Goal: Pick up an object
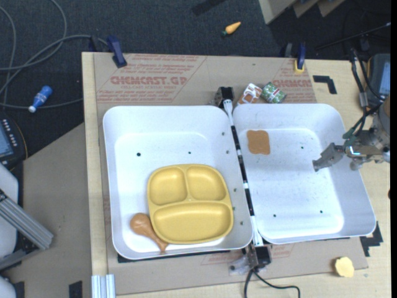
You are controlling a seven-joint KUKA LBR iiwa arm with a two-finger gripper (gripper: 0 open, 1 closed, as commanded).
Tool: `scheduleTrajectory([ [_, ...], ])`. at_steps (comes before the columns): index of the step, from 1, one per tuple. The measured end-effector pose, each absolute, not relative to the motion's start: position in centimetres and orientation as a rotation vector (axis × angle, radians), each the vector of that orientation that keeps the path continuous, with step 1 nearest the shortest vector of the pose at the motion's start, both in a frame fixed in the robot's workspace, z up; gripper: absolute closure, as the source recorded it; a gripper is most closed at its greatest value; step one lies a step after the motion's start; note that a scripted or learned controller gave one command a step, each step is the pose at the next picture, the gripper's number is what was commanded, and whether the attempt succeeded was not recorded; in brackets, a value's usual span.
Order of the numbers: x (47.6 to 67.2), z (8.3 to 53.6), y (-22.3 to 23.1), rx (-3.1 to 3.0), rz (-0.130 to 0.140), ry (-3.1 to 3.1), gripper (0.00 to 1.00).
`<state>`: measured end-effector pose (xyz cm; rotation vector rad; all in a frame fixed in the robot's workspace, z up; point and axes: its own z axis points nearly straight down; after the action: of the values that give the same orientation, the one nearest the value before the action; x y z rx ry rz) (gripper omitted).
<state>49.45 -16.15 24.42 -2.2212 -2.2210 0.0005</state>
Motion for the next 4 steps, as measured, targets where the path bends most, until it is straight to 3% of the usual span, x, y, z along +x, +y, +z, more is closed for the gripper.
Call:
scheduleTrajectory([
  [1, 57.3, 15.0, -11.7, -2.213, -0.002, -2.229, 0.00],
  [2, 62.5, 10.4, -9.4, -2.216, -0.002, -2.227, 0.00],
  [3, 66.5, 8.4, -10.8, -2.222, -0.004, -2.228, 0.00],
  [4, 64.6, 8.5, -10.0, -2.221, 0.001, -2.220, 0.00],
])
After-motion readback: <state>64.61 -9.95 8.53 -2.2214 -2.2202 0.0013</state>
